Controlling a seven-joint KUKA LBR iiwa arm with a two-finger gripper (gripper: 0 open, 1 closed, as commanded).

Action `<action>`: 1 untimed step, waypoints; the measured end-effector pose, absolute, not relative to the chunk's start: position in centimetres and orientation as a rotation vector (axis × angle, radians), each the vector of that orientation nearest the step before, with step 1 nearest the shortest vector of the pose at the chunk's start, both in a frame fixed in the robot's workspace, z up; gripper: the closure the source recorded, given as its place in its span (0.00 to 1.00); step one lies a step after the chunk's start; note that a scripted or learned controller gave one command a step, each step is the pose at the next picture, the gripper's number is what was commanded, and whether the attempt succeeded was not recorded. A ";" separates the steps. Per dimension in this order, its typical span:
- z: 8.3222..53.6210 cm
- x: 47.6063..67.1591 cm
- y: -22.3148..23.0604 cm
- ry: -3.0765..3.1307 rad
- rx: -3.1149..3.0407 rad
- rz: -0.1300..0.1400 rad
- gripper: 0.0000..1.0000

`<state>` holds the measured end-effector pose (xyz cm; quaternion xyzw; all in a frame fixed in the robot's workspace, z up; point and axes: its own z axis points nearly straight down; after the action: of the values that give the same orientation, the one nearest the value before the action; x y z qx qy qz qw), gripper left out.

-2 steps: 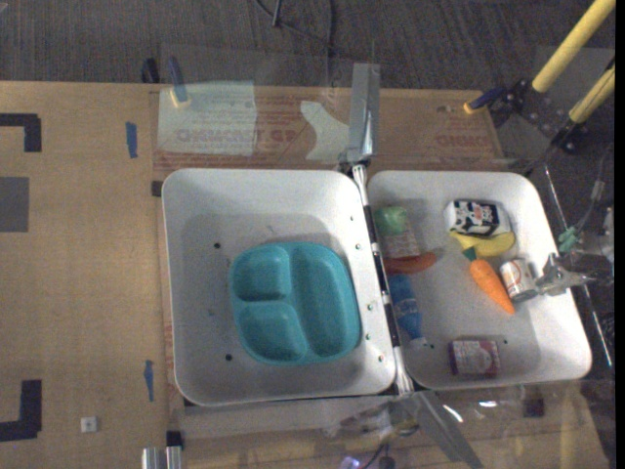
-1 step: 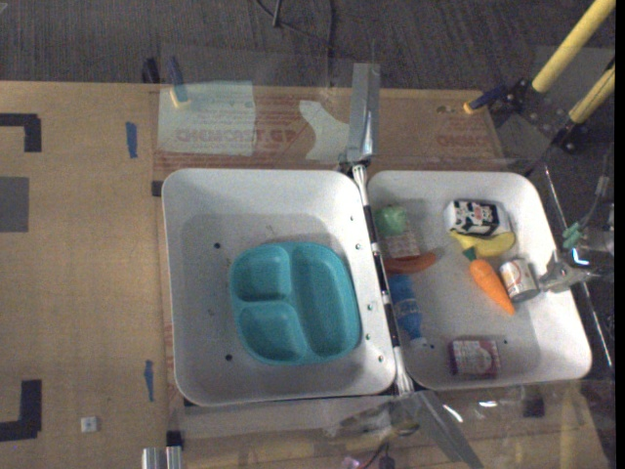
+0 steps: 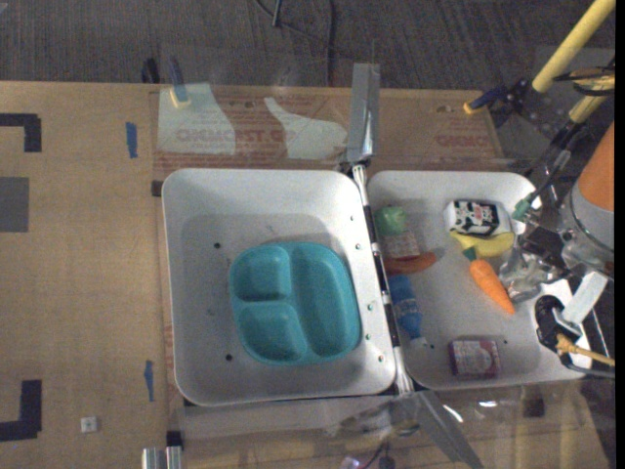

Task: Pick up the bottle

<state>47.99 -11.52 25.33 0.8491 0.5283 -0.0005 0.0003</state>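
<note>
Nearest the camera: a small reddish jar (image 3: 474,356), lying near the front wall of the right bin (image 3: 430,189).

Right bin, other contents: a blue bottle (image 3: 405,313) lying along the left wall beside the divider; a green-capped item (image 3: 394,222) behind it; an orange carrot (image 3: 491,286); a yellow banana (image 3: 491,245); a black-and-white packet (image 3: 476,215) at the back.

Left bin (image 3: 186,262): one teal divided plate (image 3: 293,301), three compartments, nothing visibly in them.

Arm: enters from the right, with the gripper (image 3: 532,272) over the right bin's right side, near the carrot (its metal parts blur together, so whether the jaws are spread or pressed together cannot be told).

Task status: apparently not begun in effect. The bottle rests in the bin, well apart from the gripper, nothing touching it. Remaining: travel across to the left wall, descend, grasp, lift. The adjacent wall may crowd the grasp.
</note>
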 end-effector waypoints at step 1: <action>29.0 53.4 -3.6 1.859 2.531 -0.001 1.00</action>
<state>53.38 -3.58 29.03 0.8060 0.5919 -0.0002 0.0004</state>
